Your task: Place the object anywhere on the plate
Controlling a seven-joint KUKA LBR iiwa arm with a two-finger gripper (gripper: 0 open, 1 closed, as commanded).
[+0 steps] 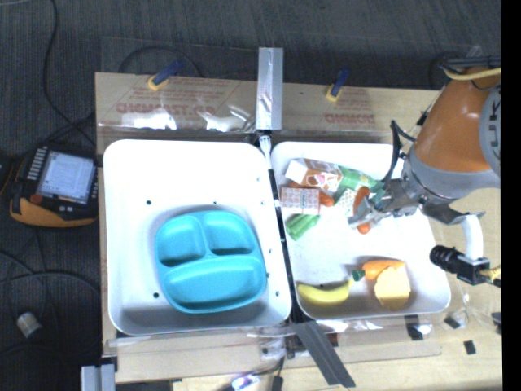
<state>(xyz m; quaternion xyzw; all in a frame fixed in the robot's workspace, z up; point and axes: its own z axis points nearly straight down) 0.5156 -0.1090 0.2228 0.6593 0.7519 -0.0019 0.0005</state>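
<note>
Hovering low in the right bin (423,218), the gripper (364,210) sits over a small red-orange toy (363,227); finger state cannot be told.

The shallow white left bin (130,218) has open floor all around a blue three-compartment plastic plate (210,259). The white right bin (423,243) is crowded: small cartons (308,184) at the back left, a yellow banana (324,292) and an orange block (391,283) along the front, bare floor between.
</note>
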